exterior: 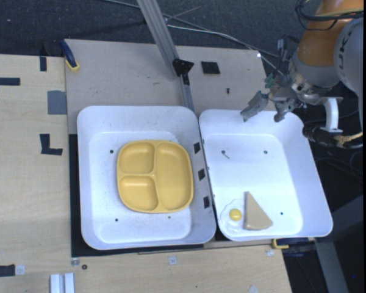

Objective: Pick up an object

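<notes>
Presently the tool (266, 107) hangs with its two grey fingers spread and nothing between them, over the far rim of the right bin (305, 163), well apart from the tan wedge (256, 215) and small yellow ball (235, 214) in the near corner. Both lie just beside the smooth wall, so fingers might strike plastic; the wedge's slanted faces could slip, the ball roll, and the glossy yellow divided plate (155, 176) in the left bin (97, 163) looks too flat to pinch.

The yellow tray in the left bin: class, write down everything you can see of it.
The yellow tray looks like smooth plastic, a rounded square divided into three compartments, two smaller and one longer. It lies flat and slightly rotated on the floor of the left bin, near its middle, clear of the walls. Nothing else touches it.
</notes>
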Motion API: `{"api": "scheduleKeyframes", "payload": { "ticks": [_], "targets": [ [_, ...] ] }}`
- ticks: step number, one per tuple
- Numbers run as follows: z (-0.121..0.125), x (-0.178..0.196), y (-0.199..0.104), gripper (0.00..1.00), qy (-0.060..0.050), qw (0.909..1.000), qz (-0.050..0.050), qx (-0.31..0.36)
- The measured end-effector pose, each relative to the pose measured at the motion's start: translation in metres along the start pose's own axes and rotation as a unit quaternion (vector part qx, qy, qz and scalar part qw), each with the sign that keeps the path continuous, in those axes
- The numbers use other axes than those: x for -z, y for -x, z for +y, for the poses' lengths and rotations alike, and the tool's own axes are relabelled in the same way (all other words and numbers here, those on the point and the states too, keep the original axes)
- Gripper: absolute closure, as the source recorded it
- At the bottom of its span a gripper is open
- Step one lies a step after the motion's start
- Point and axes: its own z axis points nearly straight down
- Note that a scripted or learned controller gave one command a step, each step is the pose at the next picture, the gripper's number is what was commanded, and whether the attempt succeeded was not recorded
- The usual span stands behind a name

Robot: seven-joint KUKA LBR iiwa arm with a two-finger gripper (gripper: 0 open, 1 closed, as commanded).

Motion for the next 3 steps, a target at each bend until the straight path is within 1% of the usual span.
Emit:
{"api": "scheduleKeyframes", "payload": {
  "ticks": [1, 2, 3],
  "targets": [
    [-0.008, -0.062, 0.002, 0.00, -0.003, 1.0000, 0.000, 0.000],
    [-0.014, -0.120, 0.009, 0.00, -0.003, 1.0000, 0.000, -0.001],
    [-0.014, -0.152, 0.009, 0.00, 0.000, 1.0000, -0.001, 0.000]
  ]
}}
